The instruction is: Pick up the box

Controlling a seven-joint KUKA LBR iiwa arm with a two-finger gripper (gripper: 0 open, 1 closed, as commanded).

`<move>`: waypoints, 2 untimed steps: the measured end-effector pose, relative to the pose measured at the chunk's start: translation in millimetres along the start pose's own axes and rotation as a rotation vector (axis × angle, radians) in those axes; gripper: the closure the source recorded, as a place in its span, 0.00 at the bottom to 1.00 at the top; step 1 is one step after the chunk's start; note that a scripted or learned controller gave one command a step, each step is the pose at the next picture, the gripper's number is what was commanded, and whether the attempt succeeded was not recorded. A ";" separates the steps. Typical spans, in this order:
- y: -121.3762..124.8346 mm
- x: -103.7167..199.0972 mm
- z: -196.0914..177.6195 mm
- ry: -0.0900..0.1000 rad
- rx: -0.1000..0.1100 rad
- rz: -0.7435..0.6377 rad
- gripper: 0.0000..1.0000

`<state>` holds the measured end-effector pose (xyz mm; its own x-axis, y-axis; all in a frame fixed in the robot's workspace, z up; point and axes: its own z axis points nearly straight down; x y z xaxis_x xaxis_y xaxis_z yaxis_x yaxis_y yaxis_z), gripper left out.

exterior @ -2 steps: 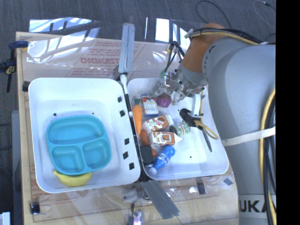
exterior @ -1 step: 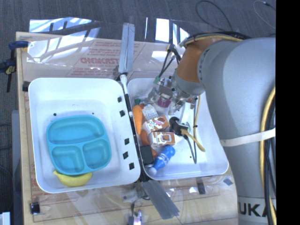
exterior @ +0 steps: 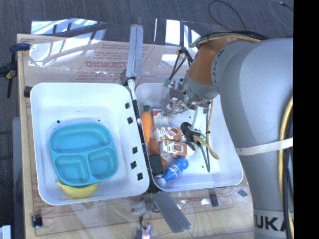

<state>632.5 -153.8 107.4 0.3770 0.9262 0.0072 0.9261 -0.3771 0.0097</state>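
Looking down from the fixed camera, the box [exterior: 170, 141] lies flat in the middle of the right bin [exterior: 227, 158], just right of the carrot [exterior: 146, 126], with the blue bottle [exterior: 174, 169] at its lower edge. The arm [exterior: 209, 73] hangs over the bin's upper part, jaws near the box's upper end; whether they are parted or closed cannot be told. The box looks like light printed cardboard, fairly stiff yet crushable and a little slick, so pinching across its narrow sides seems best.

The gripper [exterior: 171, 107] hangs in the right white bin [exterior: 227, 164], at the far end of the orange-and-white printed cardboard box [exterior: 170, 139]. A blue plastic bottle [exterior: 175, 170] lies just beside the box.
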 end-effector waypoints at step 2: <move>28.4 -5.7 17.7 -0.007 0.014 0.016 0.00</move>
<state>656.9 -169.7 90.0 0.3918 0.9201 -0.0001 0.9200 -0.3918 -0.0048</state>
